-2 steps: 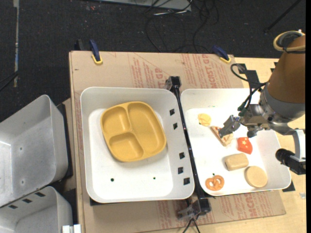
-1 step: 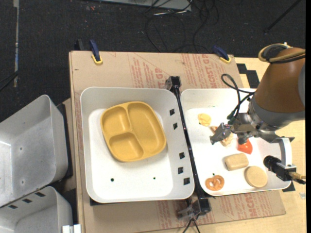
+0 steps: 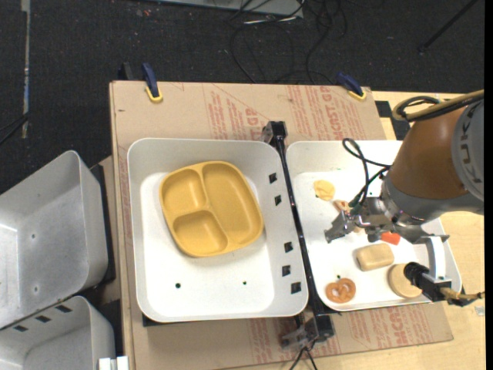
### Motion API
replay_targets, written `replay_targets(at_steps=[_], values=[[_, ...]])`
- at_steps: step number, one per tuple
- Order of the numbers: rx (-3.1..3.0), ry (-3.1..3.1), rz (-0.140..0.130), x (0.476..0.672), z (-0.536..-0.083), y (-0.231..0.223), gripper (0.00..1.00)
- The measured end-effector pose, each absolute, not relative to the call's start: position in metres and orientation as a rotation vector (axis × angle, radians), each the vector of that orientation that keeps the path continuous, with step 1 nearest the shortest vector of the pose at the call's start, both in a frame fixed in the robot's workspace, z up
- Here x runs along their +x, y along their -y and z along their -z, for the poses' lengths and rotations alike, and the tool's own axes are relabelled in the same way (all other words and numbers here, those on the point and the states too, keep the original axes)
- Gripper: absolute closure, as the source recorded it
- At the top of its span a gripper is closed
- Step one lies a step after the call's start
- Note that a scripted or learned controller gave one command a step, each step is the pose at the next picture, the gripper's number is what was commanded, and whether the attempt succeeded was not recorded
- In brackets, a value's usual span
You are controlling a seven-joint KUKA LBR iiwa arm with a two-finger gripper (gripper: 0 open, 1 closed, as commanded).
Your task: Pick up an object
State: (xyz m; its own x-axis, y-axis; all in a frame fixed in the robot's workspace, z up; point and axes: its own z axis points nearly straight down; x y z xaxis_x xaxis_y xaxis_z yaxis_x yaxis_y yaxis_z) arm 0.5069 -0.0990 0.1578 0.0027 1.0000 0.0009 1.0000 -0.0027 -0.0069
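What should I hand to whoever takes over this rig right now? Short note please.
Gripper: low over the right bin, near its middle; nothing seen between its fingers, and open or shut cannot be told from this view.
Right bin items: tan block just beside the gripper toward the front, pretzel-like piece at the front edge, round tan piece at the front right, small yellow piece toward the back, small red piece partly under the wrist.
Left bin: yellow divided plate, untouched.
Done: arm is down among the items.
Left: grasp one item and lift it; no pick confirmed.
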Motion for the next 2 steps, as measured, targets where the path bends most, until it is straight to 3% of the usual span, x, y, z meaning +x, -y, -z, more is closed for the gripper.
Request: replay_targets(at_steps=[1, 2], values=[[-2.221, 2.216, -0.004, 0.504, -0.099, 0.107, 0.0], [-2.225, 2.217, 0.0, 0.505, -0.112, 0.107, 1.0]])
